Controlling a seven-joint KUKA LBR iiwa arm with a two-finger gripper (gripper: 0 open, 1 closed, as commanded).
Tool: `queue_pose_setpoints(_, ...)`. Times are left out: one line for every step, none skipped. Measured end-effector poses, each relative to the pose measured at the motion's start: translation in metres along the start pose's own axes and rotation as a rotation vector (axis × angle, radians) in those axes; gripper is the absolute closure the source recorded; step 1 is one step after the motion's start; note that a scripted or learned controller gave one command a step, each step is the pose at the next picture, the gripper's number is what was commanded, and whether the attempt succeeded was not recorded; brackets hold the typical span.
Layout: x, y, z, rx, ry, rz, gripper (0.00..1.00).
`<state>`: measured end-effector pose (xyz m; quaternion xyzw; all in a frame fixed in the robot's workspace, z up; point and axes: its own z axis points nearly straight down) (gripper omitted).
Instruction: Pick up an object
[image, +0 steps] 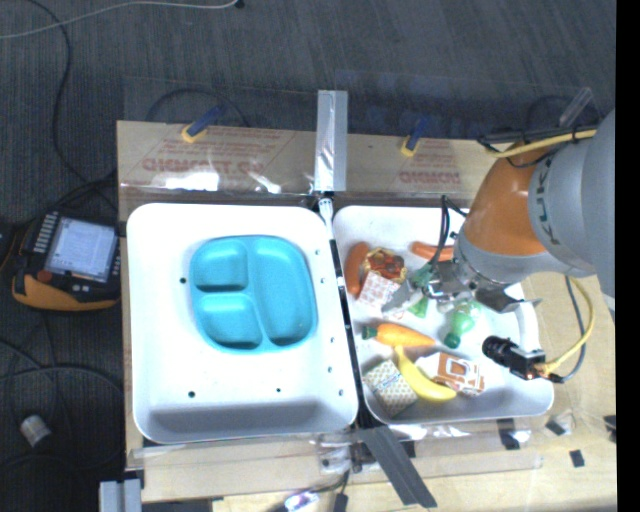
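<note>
1. Camera view: arm reaches into the right bin (540, 400); gripper (440, 288) low among the clutter, grip state cannot be told.
2. Nothing visibly lifted. Carrot (405, 335), banana (420, 378), green bottle (460, 322) lie loose. Left bin's blue tray (252, 292) bare. Pick looks not yet done.

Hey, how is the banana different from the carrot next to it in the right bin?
The banana is yellow and curved; the carrot is orange and nearly straight, tapering to a point. The banana lies nearer the bin's front edge, the carrot just behind it toward the gripper. Both lie flat in the right bin, close together.
</note>
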<state>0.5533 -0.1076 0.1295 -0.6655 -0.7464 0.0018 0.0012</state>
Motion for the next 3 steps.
queue_pose_setpoints(0.001, 0.000, -0.008, 0.001, 0.002, -0.001, 1.00)
queue_pose_setpoints(0.001, 0.000, -0.008, 0.001, 0.002, -0.001, 0.00)
queue_pose_setpoints(0.025, -0.040, -0.053, 0.000, 0.002, 0.188, 0.00)
